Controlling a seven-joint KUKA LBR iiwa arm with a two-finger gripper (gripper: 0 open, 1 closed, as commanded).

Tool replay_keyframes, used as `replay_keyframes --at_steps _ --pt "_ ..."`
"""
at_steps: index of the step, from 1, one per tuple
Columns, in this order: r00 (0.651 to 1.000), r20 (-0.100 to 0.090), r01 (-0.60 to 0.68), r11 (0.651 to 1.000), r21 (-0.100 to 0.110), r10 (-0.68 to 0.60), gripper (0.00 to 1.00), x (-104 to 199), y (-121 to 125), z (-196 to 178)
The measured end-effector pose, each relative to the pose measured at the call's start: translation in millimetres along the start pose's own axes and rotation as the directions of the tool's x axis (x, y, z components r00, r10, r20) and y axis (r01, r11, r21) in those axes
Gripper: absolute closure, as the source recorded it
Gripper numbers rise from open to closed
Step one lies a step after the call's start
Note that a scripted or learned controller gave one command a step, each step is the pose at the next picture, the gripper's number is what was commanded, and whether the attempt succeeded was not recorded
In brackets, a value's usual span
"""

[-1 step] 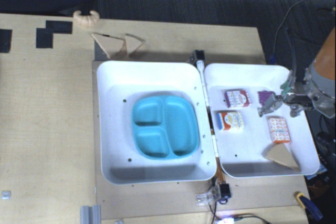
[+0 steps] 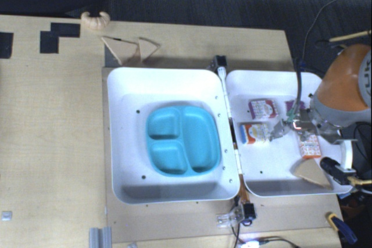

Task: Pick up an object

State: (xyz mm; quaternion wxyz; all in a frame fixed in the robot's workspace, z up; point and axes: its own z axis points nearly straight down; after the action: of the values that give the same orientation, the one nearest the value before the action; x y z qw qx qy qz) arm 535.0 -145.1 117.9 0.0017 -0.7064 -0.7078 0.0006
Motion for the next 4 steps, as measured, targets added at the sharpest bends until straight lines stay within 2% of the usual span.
replay_keyframes --at_steps 1,2,3,4 --pt "1.0 0.004 -0.001 1.0 -0.013 0.001 0.0 24 -40 31" --pt "1.0 0.004 0.001 1.0 -0.019 -0.001 1.0 24 -37 19" --pt "1.0 0.003 -0.001 1.0 -0.006 0.001 1.0 -36 -48 11" --pt "1.0 0.0 0.004 1.0 -0.007 -0.004 1.0 38 19 -35"
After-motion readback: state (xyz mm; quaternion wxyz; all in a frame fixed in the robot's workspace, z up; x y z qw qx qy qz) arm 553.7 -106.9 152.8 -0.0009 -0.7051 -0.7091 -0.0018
